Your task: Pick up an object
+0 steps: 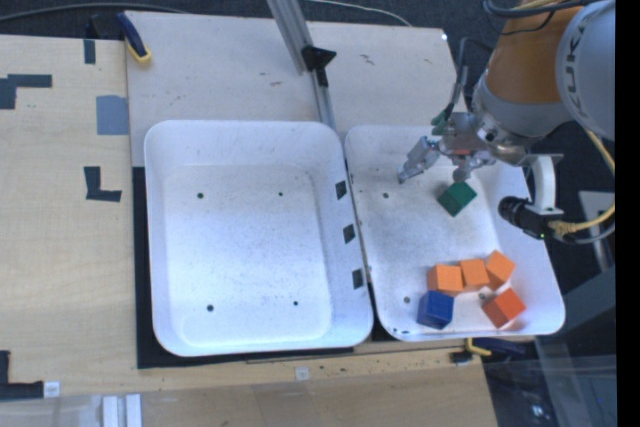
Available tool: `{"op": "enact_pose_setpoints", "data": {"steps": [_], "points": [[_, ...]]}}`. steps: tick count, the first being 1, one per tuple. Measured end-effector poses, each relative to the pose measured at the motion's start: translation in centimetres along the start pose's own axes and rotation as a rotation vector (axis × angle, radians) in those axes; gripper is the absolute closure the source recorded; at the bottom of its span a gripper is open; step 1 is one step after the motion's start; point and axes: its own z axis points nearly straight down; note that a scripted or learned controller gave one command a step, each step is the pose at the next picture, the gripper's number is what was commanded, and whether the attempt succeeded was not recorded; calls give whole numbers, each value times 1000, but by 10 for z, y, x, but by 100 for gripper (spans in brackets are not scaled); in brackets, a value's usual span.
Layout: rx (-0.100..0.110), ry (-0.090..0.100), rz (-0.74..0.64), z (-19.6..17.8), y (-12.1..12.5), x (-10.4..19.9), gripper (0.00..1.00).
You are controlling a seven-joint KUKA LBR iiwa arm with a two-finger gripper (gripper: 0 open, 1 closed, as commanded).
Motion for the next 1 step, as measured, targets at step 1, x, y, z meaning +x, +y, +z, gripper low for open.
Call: {"op": "enact_pose_setpoints", "data": {"steps": [1], "points": [[-11, -5, 3, -91, 32, -58, 0]]}}
